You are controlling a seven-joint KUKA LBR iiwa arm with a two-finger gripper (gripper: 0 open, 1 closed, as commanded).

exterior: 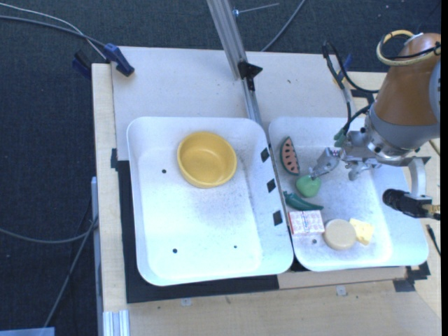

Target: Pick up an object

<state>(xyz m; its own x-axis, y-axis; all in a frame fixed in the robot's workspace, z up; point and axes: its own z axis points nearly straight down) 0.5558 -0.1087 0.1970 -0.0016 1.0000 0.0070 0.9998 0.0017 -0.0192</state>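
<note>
The green round object [307, 185] is located in the right-hand bin [392, 257], near that bin's left wall and roughly midway along it. The gripper [339, 165] is positioned just above and to the right of it; the two fingers are seen spread apart, with nothing between them, and the left fingertip [320, 171] lies close to the object's upper edge, though contact cannot be confirmed. A watermelon slice [289, 155] is placed beside the bin's left wall above the green object, and a dark green pepper-like item [302, 201] lies directly below it. Further toward the front edge, a red-and-white packet [306, 222], a round beige disc [340, 234] and a yellow piece [362, 231] are grouped closely together. Open white floor is left in the bin's right half. The left-hand bin [203, 257] holds a yellow bowl [206, 159] near its rear, with bare floor in front. Both bins rest on a pale bench [182, 75] over dark carpet [42, 152], across which cables [42, 16] run.
</note>
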